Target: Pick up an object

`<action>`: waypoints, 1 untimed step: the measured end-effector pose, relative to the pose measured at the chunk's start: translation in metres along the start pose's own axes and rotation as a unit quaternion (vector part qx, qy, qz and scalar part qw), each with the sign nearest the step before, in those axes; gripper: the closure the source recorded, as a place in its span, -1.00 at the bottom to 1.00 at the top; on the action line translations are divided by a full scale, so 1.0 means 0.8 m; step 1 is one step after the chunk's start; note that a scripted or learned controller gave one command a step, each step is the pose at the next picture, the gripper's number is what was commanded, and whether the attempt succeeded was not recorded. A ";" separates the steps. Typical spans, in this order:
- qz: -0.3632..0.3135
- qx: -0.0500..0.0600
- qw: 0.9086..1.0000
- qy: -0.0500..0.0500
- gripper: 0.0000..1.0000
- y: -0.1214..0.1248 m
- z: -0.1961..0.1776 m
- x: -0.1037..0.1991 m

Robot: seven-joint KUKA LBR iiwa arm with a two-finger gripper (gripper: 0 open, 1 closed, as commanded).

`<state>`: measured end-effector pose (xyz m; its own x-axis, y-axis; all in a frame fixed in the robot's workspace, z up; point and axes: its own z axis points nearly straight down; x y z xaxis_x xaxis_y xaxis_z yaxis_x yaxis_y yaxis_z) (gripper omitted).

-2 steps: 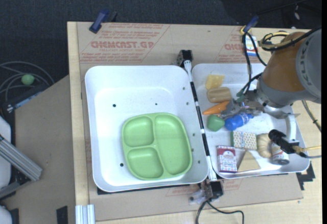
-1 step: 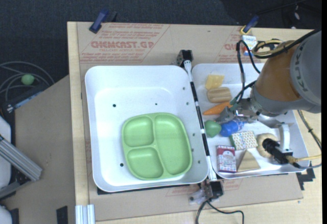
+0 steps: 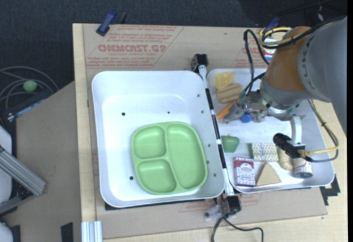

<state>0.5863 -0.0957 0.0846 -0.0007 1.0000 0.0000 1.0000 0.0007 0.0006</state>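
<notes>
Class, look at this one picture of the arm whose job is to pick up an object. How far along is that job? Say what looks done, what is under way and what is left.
Done: the arm has reached into the right bin. Under way: the gripper sits low among the objects, near an orange piece and a blue one. Nothing is visibly held. Left: grasping and lifting an object. The green divided plate lies in the left bin.

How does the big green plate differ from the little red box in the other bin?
The green plate is far larger than the red box and has three hollow compartments, while the box is a flat rectangle. The plate is plain pale green; the box is red with a white patch. The plate is the one item in the left bin; the box lies among several items in the right bin.
</notes>
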 end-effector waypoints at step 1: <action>0.000 0.001 1.000 0.000 -1.00 0.045 0.000 -0.012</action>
<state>0.6222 -0.1055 0.0846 -0.0007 1.0000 -0.0003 1.0000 0.0007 -0.0008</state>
